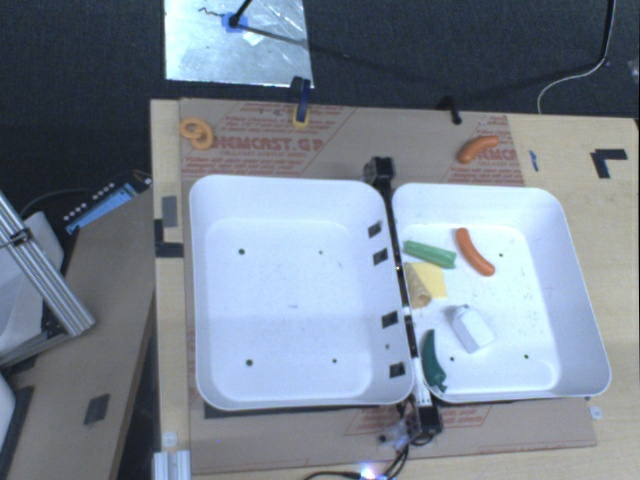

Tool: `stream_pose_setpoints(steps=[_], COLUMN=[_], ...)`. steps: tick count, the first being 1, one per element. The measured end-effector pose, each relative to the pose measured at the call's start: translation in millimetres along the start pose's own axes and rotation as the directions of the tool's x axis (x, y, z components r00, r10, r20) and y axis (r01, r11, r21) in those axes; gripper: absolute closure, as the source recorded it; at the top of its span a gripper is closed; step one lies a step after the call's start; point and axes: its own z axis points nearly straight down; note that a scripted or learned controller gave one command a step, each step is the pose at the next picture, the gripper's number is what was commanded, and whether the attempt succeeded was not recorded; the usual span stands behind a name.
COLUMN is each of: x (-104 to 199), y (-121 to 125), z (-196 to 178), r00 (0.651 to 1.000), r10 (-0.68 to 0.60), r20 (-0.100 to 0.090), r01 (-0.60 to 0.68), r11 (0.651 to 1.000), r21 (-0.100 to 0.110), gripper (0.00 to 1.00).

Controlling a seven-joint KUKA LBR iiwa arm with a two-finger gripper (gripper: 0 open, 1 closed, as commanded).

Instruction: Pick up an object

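Only five small objects lie in the right bin (560, 268); finger state unseen, cannot tell.

I find open floor across the right white bin (560, 268)'s outer half; small toys crowd its inner side, by the black-clipped divider (400, 278).

The cardboard-topped bench (300, 138) bears two white bins (290, 298), perhaps a pretzel (197, 132), and a sausage (478, 149).
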Motion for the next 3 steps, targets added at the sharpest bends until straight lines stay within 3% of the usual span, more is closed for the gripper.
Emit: stream_pose_setpoints(steps=[1, 2, 3], x=[24.4, 2.2, 20.6], y=[0.3, -0.1, 0.2], z=[-38.7, 20.9, -37.6], r00=[1.000, 1.000, 1.000], r10=[-0.004, 0.001, -0.004], r20=[0.001, 0.001, 0.001], r01=[0.004, -0.002, 0.004], r11=[1.000, 1.000, 1.000], r21=[-0.007, 0.002, -0.009], gripper=[1.00, 1.00, 1.00])
